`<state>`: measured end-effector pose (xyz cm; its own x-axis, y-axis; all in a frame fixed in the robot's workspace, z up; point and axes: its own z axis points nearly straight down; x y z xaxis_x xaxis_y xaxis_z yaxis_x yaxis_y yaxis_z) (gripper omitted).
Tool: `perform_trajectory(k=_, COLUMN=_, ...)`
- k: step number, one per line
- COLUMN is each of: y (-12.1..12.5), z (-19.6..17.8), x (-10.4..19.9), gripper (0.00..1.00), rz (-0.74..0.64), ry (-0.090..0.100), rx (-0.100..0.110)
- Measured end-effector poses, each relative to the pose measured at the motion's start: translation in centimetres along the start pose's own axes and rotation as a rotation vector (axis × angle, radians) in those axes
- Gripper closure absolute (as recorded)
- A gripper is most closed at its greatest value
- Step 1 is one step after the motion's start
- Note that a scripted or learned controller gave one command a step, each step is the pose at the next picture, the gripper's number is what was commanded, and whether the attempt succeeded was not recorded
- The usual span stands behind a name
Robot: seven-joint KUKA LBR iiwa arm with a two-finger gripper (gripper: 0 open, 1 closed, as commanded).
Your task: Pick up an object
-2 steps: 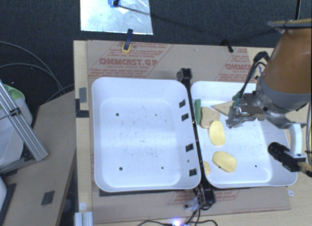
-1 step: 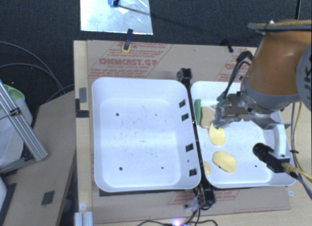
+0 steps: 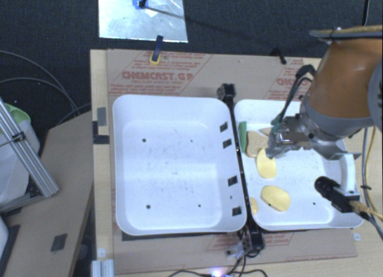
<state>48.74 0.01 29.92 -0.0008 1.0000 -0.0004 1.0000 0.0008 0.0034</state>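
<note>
My tool (image 3: 276, 145) is low in the right bin (image 3: 317, 222), near its left wall, just above a yellow piece (image 3: 266, 166). Grip state: cannot tell. A second yellow piece (image 3: 275, 197) lies nearer the bin's front edge. Step: descent onto target. Next, I judge: settle, close, lift straight.

foil sheet (image 3: 142, 5) top | alu. frame (image 3: 24, 153) left | cardboard (image 3: 179, 72) under bins
</note>
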Motion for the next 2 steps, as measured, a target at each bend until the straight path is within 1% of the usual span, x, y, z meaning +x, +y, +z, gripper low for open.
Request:
perform_trajectory(k=1, y=0.0, z=-4.4, x=6.7, gripper=1.00, rz=-0.009, ry=0.002, rx=-0.003)
perform_trajectory(k=2, y=0.1, z=-18.4, x=4.8, gripper=1.00, rz=-0.003, ry=0.004, rx=-0.016)
